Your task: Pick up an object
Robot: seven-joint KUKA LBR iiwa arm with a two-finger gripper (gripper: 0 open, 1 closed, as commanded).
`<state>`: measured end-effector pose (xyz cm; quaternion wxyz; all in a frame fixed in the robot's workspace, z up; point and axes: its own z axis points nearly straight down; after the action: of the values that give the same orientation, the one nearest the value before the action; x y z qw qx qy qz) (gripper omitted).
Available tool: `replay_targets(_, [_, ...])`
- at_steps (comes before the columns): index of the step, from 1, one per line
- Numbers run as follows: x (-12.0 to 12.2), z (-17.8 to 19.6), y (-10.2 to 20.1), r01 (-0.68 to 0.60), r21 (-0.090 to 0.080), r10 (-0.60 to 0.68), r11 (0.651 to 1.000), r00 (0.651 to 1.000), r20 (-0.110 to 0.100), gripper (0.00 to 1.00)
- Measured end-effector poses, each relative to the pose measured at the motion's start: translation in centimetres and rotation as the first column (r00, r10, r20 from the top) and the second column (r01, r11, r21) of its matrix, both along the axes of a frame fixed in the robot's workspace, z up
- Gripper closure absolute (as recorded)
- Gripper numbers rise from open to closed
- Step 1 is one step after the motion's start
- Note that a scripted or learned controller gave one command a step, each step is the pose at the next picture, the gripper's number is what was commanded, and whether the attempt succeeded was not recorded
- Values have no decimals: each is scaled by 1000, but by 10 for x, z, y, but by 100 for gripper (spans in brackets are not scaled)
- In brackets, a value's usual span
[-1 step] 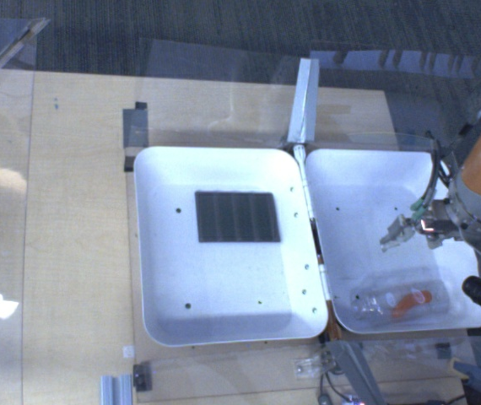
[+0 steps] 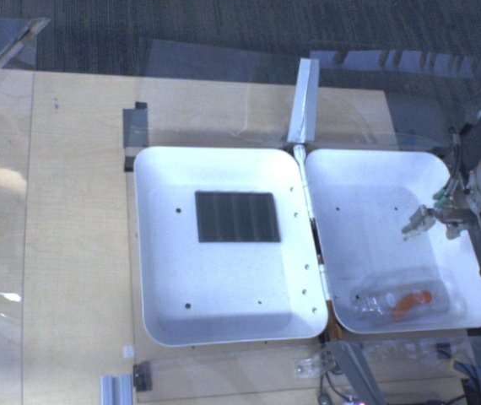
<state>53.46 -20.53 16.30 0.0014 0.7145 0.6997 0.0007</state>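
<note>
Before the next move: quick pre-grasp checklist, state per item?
1. Target present: ok. A clear plastic object with an orange part lies in the right bin, near its front edge.
2. Gripper over the correct bin: ok, above the right bin's right side.
3. Gripper aligned over target: not ok; it sits farther back than the object.
4. Gripper free of load: ok, nothing seen between the fingers.
5. Finger opening: cannot tell.
6. Left bin: holds a dark rectangular panel, away from the gripper: ok.

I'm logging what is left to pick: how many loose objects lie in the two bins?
1: a clear bottle with orange inside, near the front of the right bin. The left bin has just a fixed dark panel.
</note>
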Motion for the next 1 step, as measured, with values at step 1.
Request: replay_targets(1, [-43, -73, 22, -228, -4, 228, 974, 974, 9, 0])
